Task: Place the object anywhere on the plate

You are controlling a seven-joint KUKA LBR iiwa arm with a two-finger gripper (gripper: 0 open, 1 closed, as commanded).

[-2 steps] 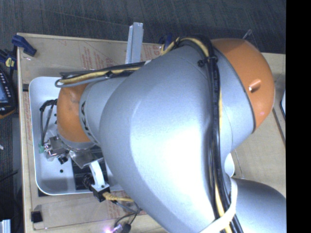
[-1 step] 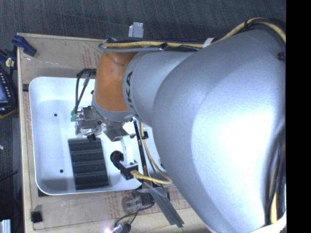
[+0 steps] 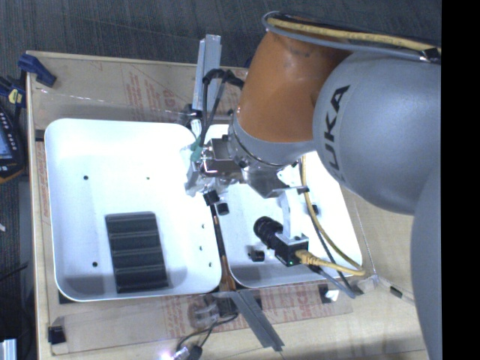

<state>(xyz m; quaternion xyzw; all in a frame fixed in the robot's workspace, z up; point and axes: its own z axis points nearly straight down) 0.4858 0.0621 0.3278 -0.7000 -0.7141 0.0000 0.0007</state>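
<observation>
A dark, ridged rectangular plate lies in the front part of the left bin. My gripper hangs over the divide between the two bins, above and to the right of the plate. A small greenish thing shows at the gripper's upper left edge; I cannot make out what it is or whether it is held. The arm's orange band and grey body hide most of the right bin.
A black cable fitting and yellow cables hang from the wrist over the right bin. A metal post stands behind the bins. Blue clamps sit at the bench's far left corner. Brackets lie at the front edge.
</observation>
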